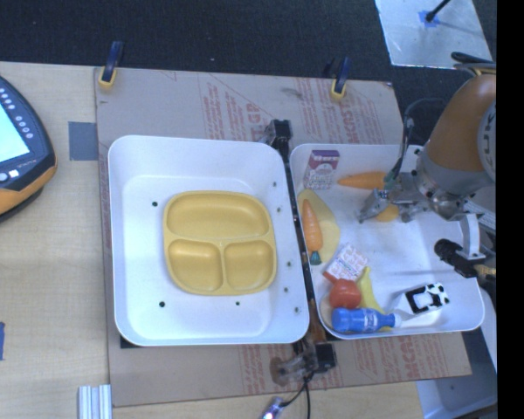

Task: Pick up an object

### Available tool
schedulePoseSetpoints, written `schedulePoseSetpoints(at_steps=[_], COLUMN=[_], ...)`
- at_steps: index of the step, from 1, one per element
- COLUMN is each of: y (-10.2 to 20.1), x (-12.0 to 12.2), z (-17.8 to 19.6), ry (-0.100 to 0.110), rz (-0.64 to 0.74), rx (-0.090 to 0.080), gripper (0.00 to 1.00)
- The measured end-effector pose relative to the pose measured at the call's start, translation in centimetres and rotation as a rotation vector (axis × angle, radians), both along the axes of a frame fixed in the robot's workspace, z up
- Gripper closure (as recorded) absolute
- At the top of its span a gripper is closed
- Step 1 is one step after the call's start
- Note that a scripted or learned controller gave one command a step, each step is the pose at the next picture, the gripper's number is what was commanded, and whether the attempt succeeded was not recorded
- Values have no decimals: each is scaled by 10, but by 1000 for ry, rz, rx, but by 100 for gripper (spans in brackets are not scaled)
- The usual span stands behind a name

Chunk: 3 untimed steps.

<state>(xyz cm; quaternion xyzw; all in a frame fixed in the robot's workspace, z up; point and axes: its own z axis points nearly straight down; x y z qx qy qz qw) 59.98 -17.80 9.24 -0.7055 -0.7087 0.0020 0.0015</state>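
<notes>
The pincer (377, 206) is being held low in the right bin (458, 321), at three o'clock from the carrot (312, 226); its state cannot be told.

Pale wooden bench (44, 269) under cardboard sheet (236, 103), dark, perhaps carpeted floor (201, 11) beyond.

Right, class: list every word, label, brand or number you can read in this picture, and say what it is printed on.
None can be read.
Cardboard sheet: faint red printing, too blurred.
Small box: purple label, too small.
Wrapped packet: red marks, unreadable.
Blue bottle: label unreadable.
Pendant screen: washed out.
</notes>
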Motion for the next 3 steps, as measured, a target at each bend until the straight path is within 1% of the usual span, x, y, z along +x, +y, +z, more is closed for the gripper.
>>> schedulePoseSetpoints(at_steps=[1, 2, 3], y=[22, 14, 13], x=[45, 57, 57], z=[0, 0, 0], ry=[-2, -2, -4], rz=[0, 0, -1], rx=[0, 1, 1], gripper=[0, 0, 0])
